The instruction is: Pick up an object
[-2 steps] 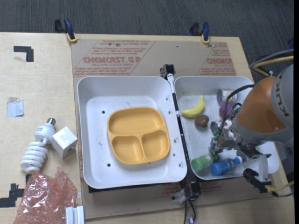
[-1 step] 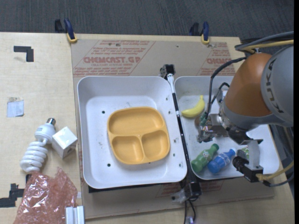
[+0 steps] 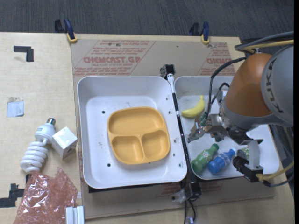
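Observation:
In the right bin lie a yellow banana at the back left, a green bottle and a blue bottle side by side near the front. My gripper hangs over the bin's left part, between the banana and the green bottle, pointing left. Its fingers look slightly apart with nothing visible between them. The arm's orange band and grey wrist cover the bin's right half.
The left bin holds a yellow divided tray. Left of the bins on the bench lie a spiral light bulb, a small white cube and a crumpled pink bag. A black divider runs between the bins.

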Controlling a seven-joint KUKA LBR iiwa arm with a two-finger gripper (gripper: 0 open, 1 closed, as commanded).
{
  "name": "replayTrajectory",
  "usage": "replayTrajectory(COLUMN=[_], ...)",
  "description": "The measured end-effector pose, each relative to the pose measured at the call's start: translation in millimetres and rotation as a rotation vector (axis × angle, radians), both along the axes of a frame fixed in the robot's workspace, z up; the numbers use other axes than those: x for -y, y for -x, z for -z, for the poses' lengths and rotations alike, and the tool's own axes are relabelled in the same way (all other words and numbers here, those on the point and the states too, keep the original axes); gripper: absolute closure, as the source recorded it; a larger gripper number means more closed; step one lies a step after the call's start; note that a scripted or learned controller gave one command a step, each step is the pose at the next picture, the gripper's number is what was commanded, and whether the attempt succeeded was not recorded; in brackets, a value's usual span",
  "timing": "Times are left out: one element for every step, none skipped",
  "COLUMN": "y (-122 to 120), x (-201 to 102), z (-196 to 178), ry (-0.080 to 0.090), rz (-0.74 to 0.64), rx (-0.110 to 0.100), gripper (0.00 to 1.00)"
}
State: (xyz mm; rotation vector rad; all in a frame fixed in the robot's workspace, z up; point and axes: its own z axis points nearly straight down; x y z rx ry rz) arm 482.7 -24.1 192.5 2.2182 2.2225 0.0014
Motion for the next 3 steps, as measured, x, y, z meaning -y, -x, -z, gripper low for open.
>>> replayTrajectory(y=[0, -7, -2], x=[0, 74, 72], z=[0, 67, 100], ry=[0.0, 0.0, -0.001], rz=[0.0, 0.003, 0.003], rx=[0.0, -0.002, -0.003], gripper=[0.0, 0.0, 0.0])
